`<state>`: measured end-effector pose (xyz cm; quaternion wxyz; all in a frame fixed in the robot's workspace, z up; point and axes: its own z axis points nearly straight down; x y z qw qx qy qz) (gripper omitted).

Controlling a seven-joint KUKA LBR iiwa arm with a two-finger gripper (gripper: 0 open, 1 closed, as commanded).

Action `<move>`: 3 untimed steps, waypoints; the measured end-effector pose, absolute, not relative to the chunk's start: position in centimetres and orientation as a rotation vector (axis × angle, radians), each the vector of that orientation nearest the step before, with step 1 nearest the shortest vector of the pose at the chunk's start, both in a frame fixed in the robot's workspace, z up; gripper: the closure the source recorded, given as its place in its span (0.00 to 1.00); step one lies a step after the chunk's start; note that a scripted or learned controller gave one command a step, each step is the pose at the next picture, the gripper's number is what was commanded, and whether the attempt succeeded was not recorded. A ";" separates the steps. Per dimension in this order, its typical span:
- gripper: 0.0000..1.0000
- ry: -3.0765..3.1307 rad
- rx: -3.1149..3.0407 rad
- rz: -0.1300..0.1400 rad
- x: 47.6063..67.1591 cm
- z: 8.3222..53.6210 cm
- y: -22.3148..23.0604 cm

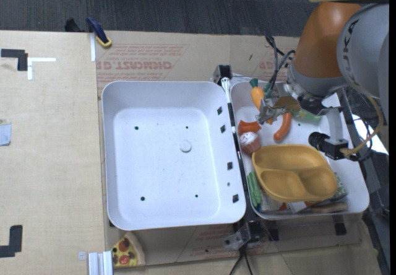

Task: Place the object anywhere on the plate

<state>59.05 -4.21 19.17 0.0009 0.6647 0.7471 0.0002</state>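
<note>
A yellow two-compartment plate (296,173) lies in the front half of the right bin (352,171). Behind it are several toy foods: an orange carrot (257,96), an orange-red sausage (283,126), a red piece (249,126) and a small red-and-white round piece (249,140). My gripper (268,111) hangs low over the back of this bin, between the carrot and the sausage and just left of the sausage's upper end. I see nothing lifted off the bin floor. The arm's wrist hides part of the bin's back right corner.
The left bin (164,150) stands beside the right one, with a hinged divider between them. Green and other toy pieces poke out from under the plate's front edge (309,207). A toy pizza slice (125,253) lies on the bench in front of the left bin.
</note>
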 end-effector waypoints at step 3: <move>1.00 2.345 2.085 -0.001 59.4 21.7 -4.5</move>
